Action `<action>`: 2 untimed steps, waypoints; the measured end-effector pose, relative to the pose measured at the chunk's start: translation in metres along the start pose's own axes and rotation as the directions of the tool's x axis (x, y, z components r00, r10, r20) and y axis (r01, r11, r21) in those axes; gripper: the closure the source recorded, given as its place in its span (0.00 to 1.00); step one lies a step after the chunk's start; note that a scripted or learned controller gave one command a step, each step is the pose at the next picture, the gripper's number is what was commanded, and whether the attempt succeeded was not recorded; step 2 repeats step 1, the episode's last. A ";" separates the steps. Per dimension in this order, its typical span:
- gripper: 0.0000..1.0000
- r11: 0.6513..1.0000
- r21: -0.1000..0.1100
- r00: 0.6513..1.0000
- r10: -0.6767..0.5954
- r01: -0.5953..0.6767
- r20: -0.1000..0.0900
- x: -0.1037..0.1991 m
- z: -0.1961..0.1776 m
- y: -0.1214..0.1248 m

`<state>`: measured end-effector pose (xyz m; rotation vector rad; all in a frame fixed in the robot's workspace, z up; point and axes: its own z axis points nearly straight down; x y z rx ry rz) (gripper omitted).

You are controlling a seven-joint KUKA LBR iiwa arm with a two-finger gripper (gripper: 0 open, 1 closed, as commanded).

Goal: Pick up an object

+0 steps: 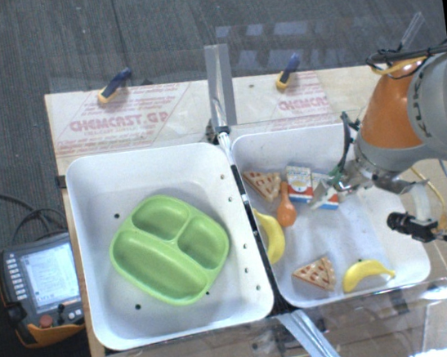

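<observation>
The right bin [401, 268] holds several toy foods. A waffle wedge [264, 183] lies at its back left, with a small white and red carton [299, 182] beside it. An orange pear-shaped piece [285, 210] rests against a yellow banana [271, 236] at the left wall. Toward the front lie another waffle wedge [316, 273] and a second banana [366, 274]. My gripper [338, 184] reaches down in the bin's back middle, right over a small red, white and blue item [328, 198]. The wrist hides how it meets that item.
The left bin [92, 184] bears a green divided plate [170, 247]. A divider wall [252, 235] separates the bins. The arm's orange band [388, 117] hangs over the right bin's back right corner. A teach pendant [41, 290] lies left of the bench.
</observation>
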<state>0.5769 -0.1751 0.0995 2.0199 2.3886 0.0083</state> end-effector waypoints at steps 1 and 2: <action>1.00 0.999 0.015 0.999 0.035 -0.035 -0.004 0.080 -0.123 0.106; 1.00 0.999 0.015 0.999 0.035 -0.035 -0.004 0.080 -0.123 0.106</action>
